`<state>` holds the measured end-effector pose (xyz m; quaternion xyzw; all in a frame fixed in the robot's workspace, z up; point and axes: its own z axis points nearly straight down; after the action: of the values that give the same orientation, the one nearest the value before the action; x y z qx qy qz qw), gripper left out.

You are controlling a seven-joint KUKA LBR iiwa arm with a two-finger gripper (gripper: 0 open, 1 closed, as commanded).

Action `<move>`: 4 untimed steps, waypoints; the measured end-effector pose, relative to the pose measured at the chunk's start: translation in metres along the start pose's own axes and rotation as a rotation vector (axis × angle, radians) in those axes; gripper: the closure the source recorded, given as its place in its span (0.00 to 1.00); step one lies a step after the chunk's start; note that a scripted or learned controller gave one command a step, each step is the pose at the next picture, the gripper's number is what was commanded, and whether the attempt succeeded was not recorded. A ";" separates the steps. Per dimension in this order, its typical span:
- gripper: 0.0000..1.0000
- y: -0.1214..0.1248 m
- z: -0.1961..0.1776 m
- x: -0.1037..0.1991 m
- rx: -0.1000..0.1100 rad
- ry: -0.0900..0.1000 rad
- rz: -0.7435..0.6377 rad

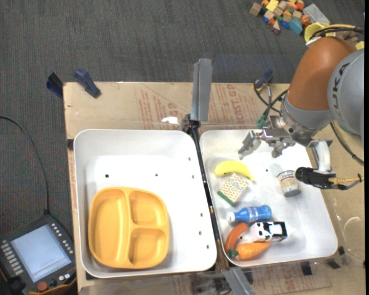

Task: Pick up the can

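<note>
The can [288,183] is small, with a pale label and a silvery top, and stands upright in the right white bin [313,235] near its right wall. My gripper [261,147] hangs over the bin's back part, to the upper left of the can and apart from it. Its fingers [246,145] are spread open with nothing between them.
Also in the right bin: a banana [234,169], a checkered box [232,188], a blue bottle [251,214], a carrot [253,249] and a black-and-white toy [269,230]. A yellow divided plate [129,227] lies in the left bin [135,145]. A black fitting [312,177] sits just right of the can.
</note>
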<state>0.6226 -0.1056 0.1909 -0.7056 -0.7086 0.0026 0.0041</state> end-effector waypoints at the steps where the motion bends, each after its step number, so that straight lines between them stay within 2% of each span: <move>1: 0.00 0.015 0.011 -0.073 -0.002 0.000 0.196; 2: 0.00 -0.003 0.089 -0.098 0.000 0.002 0.164; 3: 1.00 -0.003 0.083 -0.098 0.006 0.004 0.163; 4: 1.00 -0.012 -0.067 -0.103 -0.005 -0.001 0.164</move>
<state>0.6114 -0.2086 0.2574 -0.7612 -0.6485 0.0014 0.0017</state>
